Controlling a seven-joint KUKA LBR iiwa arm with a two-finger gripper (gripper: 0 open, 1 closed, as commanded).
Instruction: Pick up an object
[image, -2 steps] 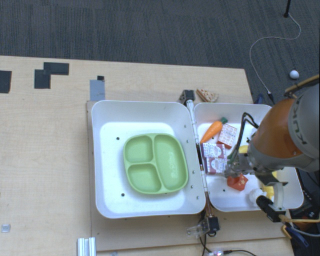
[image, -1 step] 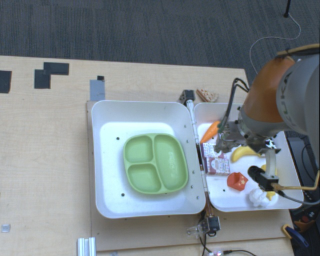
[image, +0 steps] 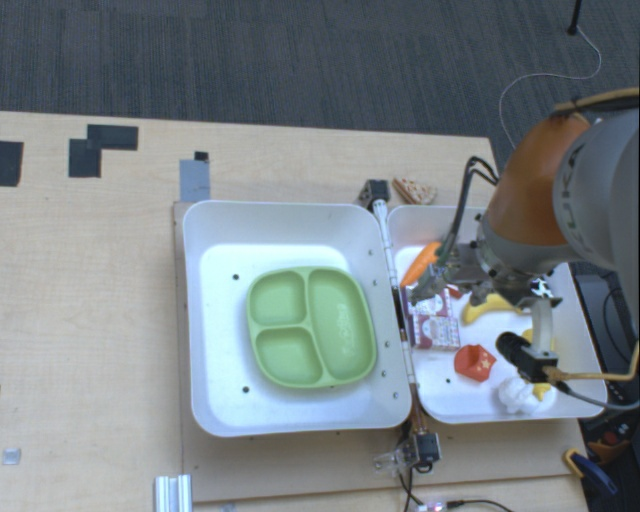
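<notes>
A: So, where are the fingers (image: 432, 292)?
B: Low in the right bin (image: 580, 330), over a red-and-white packet (image: 436, 328); released or clenched, I cannot tell.
A: And nearby?
B: An orange carrot (image: 420, 262) just above them, a red piece (image: 474, 362) below-right, a green divided plate (image: 310, 328) well left.

readable text: none | red-and-white packet (image: 436, 328) in right bin (image: 575, 330): print too blurred to read | no numbers legible
</notes>
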